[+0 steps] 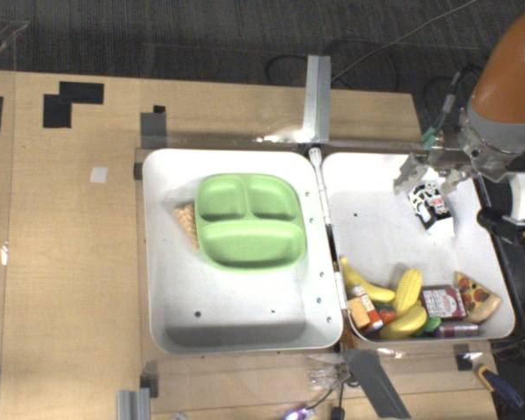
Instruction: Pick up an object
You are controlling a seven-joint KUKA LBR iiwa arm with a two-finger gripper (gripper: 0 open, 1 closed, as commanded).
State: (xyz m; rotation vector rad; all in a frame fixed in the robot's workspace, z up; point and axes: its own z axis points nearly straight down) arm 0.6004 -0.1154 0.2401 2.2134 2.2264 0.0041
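My gripper (429, 178) hangs over the upper part of the right bin (367, 186), fingers spread apart and open. Just below the fingertips a small black-and-white toy (430, 203) lies on the bin floor, with nothing pinched between the fingers. Along the front of the same bin lies a heap of toy food: a banana (367, 285), a corn cob (408, 289), a red packet (442, 303) and a pizza slice (477, 297).
The left bin (171, 304) holds a green divided plate (248, 220) with a tan waffle piece (186, 224) tucked at its left edge. A metal divider post (318, 94) stands behind the seam between the bins. Cables run along the right side.
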